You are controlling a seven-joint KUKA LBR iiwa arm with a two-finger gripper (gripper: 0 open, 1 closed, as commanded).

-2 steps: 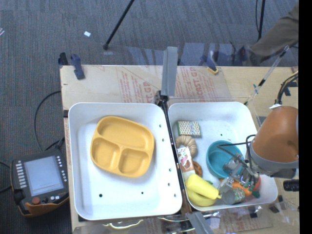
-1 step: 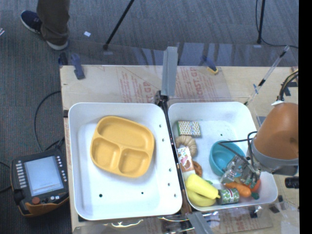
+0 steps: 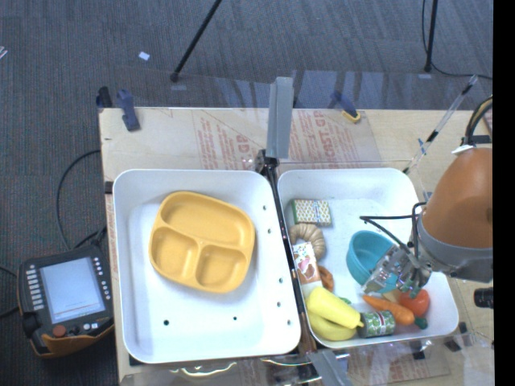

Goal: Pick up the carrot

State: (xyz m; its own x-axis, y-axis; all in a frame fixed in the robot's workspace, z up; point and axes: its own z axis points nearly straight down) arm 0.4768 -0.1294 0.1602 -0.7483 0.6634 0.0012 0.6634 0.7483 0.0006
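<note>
Far left, off the worktop [image 3: 241,139]: a handheld control box [image 3: 66,300] on the floor, its cable looping away. No bearing on the job.

Left bin [image 3: 133,312]: a yellow divided plate [image 3: 202,240], nothing else. Well apart from the action.

Right bin [image 3: 354,179], left side: a small patterned block [image 3: 311,211] at the far end, a tan ring-shaped thing [image 3: 309,239] nearer, then a small printed packet [image 3: 305,263] leaning along the dividing wall. Near corner: bananas [image 3: 331,313], touching a small green can [image 3: 376,323] lying on its side.

Middle right: a blue bowl [image 3: 368,253], its rim just beside the pincer [image 3: 396,277].

The carrot [image 3: 390,307] lies flat near the near wall of the right bin, orange, slanting right, just beyond the can and just beside a red thing [image 3: 415,301], perhaps a pepper.

The pincer hangs right above the carrot's far side. Whether it is spread or pressed together, I cannot tell; the metal there is a blur. Nothing visibly held.

Risks, as I judge them:
- Crowding. Can, red thing and bowl hem the carrot in; a descent slightly off could land on the can or nip the red thing instead.
- The carrot is slim and lies low; it may roll or slip out.
- The bowl's rim could snag the tool on the left.
</note>
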